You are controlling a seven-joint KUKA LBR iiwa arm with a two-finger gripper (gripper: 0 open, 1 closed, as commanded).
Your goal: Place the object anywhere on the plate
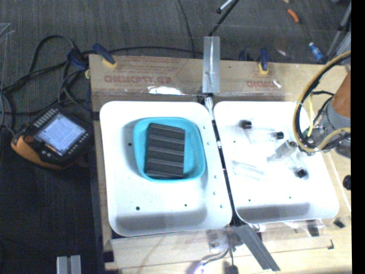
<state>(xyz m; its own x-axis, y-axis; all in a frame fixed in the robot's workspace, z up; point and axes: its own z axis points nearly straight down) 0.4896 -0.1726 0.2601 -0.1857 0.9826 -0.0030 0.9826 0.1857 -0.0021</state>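
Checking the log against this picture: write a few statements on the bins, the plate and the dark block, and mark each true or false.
1. The blue plate sits in the left bin. True.
2. The dark ribbed block lies on the plate. True.
3. The block lies in the right bin. False: it is in the left bin.
4. The two bins are stacked. False: they sit side by side.
5. Small clear, dark-capped items lie in the right bin. True.

A dark ribbed block lies on the blue plate in the left bin. The gripper is in the right bin, over small clear objects.
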